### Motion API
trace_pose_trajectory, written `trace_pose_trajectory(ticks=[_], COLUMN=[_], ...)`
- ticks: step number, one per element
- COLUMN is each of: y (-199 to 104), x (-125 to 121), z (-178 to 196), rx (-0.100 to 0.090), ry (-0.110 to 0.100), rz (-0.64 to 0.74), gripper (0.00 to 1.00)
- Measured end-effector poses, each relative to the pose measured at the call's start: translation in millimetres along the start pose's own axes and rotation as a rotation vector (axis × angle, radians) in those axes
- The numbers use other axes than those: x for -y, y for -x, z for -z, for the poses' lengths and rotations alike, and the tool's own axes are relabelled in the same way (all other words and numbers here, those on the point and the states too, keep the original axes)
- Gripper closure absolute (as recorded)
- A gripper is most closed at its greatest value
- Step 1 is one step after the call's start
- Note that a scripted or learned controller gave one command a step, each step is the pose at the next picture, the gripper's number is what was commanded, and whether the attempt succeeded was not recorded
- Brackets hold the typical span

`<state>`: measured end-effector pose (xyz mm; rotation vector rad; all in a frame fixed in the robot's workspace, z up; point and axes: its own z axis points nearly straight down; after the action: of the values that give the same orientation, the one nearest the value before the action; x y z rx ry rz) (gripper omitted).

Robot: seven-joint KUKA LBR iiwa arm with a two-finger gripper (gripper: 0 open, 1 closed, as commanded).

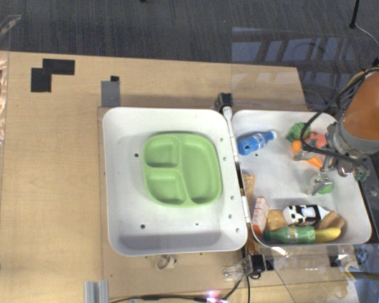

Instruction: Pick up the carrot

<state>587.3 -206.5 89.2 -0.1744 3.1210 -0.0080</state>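
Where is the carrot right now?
The carrot lies in the right bin, near its far right side, beside the tool and right of the blue bottle.

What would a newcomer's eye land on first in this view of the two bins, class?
Most likely the green divided plate, lying alone in the middle of the left bin. Next comes the clutter in the right bin: a blue bottle near its upper left, a row of toy foods along its near edge, and the carrot, orange with a green top, toward its upper right. The gripper hangs just below the carrot.
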Motion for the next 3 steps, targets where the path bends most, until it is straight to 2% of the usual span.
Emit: trace_pose_trajectory(ticks=[1,2,3], y=[6.4,-21.1,-16.4], x=[-18.1,-28.1,-28.8], z=[0.0,1.0,14.7], rx=[-0.001,0.0,0.01], ry=[0.002,-0.001,0.002], rz=[-0.324,-0.838,-0.831], gripper=[0.0,0.0,1.0])
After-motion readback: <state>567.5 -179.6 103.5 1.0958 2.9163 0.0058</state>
